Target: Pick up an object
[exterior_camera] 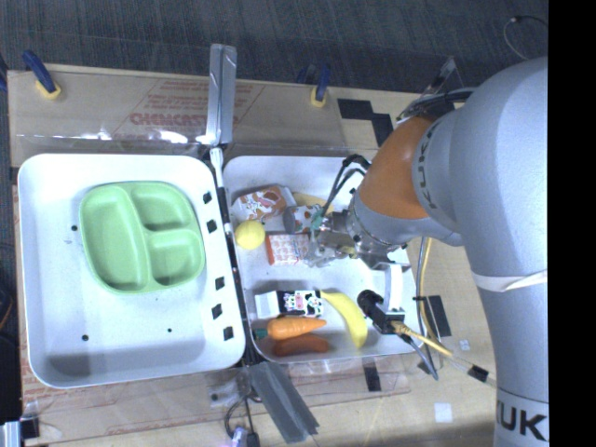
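Note:
The right bin (279,168) holds several items. A yellow ball (249,235) lies at its left wall, with a brown-and-white packet (263,202) behind it and a red-and-white packet (287,248) to its right. At the front lie a small black-and-white carton (291,302), an orange carrot (294,326), a red sausage (300,345) and a yellow banana (349,315). My gripper (323,242) reaches down from the right into the middle of this bin, just right of the red-and-white packet. The wrist hides its tips.
The left bin (47,277) carries a green divided tray (142,235). A metal clamp bar (222,91) stands between the bins at the back. Blue clips (42,74) sit on the cardboard rear edge. The arm's grey body fills the right side.

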{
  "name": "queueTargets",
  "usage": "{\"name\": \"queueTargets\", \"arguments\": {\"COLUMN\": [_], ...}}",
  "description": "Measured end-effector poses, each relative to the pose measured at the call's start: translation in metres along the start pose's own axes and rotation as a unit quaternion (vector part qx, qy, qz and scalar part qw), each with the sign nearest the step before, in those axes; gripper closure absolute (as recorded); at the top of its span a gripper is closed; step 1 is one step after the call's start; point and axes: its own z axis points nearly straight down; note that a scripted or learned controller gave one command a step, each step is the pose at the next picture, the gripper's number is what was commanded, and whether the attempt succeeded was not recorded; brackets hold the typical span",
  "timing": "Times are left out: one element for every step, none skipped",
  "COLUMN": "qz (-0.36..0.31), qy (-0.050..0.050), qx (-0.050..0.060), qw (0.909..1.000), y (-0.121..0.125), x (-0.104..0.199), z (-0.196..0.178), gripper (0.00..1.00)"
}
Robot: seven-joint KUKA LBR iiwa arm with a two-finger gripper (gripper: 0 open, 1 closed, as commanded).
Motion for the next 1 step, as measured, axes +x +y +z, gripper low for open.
{"name": "queueTargets", "arguments": {"qz": [0.0], "qy": [0.0], "qx": [0.0], "qw": [1.0], "y": [0.0], "x": [0.0], "z": [0.0], "gripper": [0.0]}}
